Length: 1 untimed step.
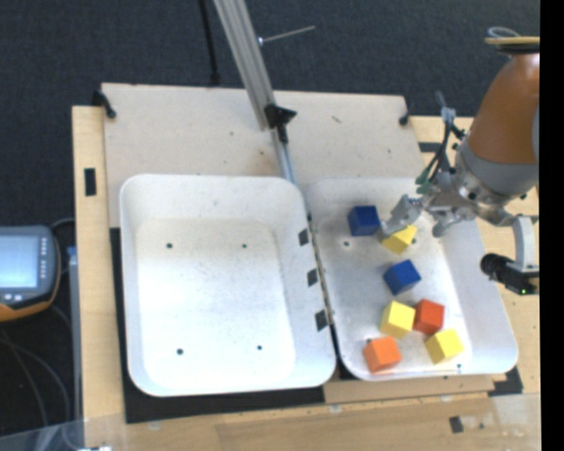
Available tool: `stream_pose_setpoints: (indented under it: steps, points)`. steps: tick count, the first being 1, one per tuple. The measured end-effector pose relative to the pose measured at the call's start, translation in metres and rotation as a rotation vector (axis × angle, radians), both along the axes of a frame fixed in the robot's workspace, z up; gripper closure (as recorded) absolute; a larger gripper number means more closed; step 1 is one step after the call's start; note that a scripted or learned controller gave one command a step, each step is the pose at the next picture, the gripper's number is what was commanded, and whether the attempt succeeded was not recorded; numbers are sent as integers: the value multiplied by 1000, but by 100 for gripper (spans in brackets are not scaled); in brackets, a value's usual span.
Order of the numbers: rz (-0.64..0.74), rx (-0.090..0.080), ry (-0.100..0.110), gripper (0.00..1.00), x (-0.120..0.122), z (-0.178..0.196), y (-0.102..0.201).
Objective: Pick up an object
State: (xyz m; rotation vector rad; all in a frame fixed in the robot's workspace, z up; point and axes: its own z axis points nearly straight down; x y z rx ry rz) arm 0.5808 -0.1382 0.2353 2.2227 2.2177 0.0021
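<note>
The right bin (479,294) holds several small blocks. A blue block (363,220) lies at its back, and a yellow block (399,240) sits just right of it. Further forward are a second blue block (401,276), a yellow block (397,318), a red block (430,315), an orange block (382,353) and another yellow block (444,345). My gripper (420,222) hangs low over the back of this bin, open. Its left finger (398,217) is right at the rear yellow block. Nothing sits between the fingers.
The left bin (141,252) stands beside the right one, sharing a middle edge. A slanted metal pole (249,54) rises from the bench behind the bins. A small screen device (14,266) sits off the bench at the left.
</note>
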Motion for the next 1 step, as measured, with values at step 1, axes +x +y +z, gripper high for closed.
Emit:
stream_pose_setpoints:
  steps: [1]
  points:
    - [8, -1, -9, 0, -32, 100, 36]
